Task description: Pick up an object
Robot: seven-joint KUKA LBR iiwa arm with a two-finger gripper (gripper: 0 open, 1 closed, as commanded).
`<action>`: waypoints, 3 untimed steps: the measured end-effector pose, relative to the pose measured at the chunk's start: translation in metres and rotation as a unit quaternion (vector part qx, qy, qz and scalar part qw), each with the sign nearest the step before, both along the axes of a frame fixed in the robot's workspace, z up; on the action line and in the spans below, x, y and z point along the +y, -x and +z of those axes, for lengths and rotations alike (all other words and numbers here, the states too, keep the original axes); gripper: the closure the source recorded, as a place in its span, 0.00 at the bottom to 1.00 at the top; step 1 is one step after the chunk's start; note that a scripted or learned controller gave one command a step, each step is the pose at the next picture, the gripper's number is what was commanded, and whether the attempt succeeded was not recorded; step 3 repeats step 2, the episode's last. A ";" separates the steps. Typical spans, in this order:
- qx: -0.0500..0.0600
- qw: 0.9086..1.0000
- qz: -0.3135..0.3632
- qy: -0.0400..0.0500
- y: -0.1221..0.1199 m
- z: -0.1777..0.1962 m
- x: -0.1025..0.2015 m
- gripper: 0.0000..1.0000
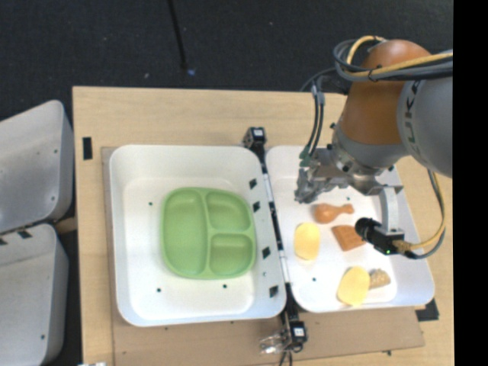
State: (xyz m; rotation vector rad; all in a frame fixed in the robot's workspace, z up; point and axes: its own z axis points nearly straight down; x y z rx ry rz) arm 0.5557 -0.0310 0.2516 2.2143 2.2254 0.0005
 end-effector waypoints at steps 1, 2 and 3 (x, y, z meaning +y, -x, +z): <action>0.000 1.000 0.001 -0.001 -0.025 0.008 0.046 1.00; 0.000 1.000 0.000 0.000 -0.048 -0.006 0.089 1.00; 0.000 1.000 0.000 0.000 -0.048 -0.006 0.089 1.00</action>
